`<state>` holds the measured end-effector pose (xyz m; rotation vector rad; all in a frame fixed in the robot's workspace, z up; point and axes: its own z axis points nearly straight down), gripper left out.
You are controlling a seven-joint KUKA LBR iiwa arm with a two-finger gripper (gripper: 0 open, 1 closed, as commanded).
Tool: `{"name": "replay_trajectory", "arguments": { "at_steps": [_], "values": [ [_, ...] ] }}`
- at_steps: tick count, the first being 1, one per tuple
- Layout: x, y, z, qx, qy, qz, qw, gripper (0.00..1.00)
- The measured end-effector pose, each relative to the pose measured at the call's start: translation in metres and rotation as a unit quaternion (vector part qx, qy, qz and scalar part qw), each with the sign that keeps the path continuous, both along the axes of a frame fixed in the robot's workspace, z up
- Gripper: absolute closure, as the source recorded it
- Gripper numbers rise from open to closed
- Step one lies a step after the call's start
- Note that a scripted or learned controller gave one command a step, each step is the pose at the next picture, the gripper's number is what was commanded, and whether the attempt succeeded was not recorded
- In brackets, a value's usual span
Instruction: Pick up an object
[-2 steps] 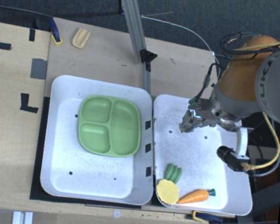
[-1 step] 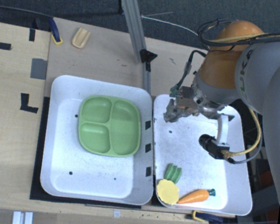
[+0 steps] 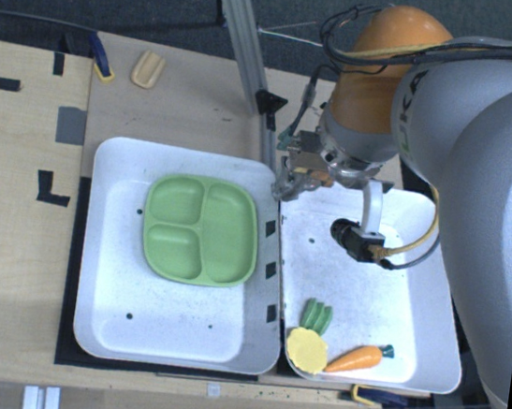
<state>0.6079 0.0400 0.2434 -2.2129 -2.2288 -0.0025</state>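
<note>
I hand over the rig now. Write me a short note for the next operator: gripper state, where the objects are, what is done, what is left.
Gripper: over the far left corner of the right bin, nothing seen between its fingers; open or shut unclear.
Objects: carrot, yellow round piece and green piece at the right bin's near edge; green divided plate in the left bin.
Done: nothing picked.
Left: reach an object, grasp, lift.

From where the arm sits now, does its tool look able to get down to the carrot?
Probably yes. The carrot lies in the open at the near edge of the right bin, with only the yellow disc beside it. The tool is over that bin's far corner.
</note>
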Motion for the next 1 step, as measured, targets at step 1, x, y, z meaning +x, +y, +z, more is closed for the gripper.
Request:
{"name": "replay_trajectory", "arguments": {
  "at_steps": [1],
  "values": [
    [0.0152, 0.0435, -0.0142, -0.0009, 0.001, -0.001, 1.0, 1.0]
  ]
}}
